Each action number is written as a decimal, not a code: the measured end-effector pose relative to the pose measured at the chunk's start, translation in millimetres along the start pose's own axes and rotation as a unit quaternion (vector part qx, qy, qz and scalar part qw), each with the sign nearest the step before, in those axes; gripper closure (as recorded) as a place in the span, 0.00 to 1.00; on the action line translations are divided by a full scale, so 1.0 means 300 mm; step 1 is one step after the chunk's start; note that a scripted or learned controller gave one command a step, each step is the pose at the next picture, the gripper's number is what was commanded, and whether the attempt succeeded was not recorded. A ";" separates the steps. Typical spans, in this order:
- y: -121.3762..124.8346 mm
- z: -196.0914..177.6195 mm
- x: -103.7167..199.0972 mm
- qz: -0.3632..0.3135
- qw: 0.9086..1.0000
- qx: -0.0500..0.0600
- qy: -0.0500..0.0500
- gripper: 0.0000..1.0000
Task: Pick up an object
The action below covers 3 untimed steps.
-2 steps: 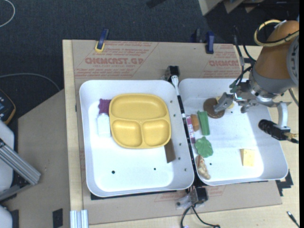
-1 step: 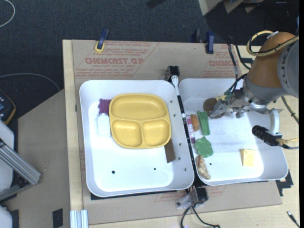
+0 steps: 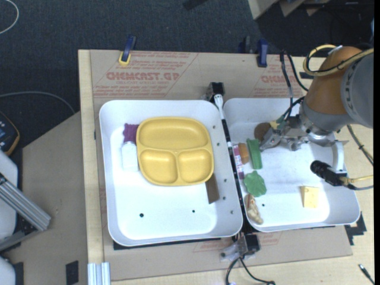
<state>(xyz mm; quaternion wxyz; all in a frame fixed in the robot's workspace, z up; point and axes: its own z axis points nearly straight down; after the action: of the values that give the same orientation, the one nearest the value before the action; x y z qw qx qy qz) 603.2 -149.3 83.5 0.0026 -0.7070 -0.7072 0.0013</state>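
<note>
The right bin (image 3: 332, 218) holds several small objects. A brown round piece (image 3: 261, 129) lies at its upper left, a green bar (image 3: 255, 154) and a green leafy piece (image 3: 256, 184) sit below it, and a yellow block (image 3: 309, 196) rests at the lower right. A tan piece (image 3: 253, 209) lies in the lower left corner, and a pink and red strip (image 3: 238, 158) runs along the left wall. My gripper (image 3: 279, 138) hangs low over the upper part of this bin, just right of the brown piece and above the green bar. Nothing is visibly held in it.
The left bin (image 3: 119, 218) holds a yellow divided plate (image 3: 175, 150), a purple piece (image 3: 130, 132), a white piece (image 3: 128, 156) and a brown block (image 3: 212, 190). The grey and orange arm (image 3: 332, 91) covers the right bin's upper right, with a black fitting (image 3: 324, 172) and cables.
</note>
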 end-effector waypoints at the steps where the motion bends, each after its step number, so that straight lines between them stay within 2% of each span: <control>1: 0.003 -0.041 -0.002 0.001 1.000 -0.002 -0.001 1.00; 2: 0.016 -0.255 -0.001 0.000 1.000 -0.007 -0.002 1.00; 3: 0.001 -0.404 -0.001 0.000 1.000 -0.006 -0.002 1.00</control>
<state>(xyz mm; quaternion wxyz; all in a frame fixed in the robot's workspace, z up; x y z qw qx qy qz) 604.1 -149.7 204.8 -0.0031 -0.7069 -0.7073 -0.0015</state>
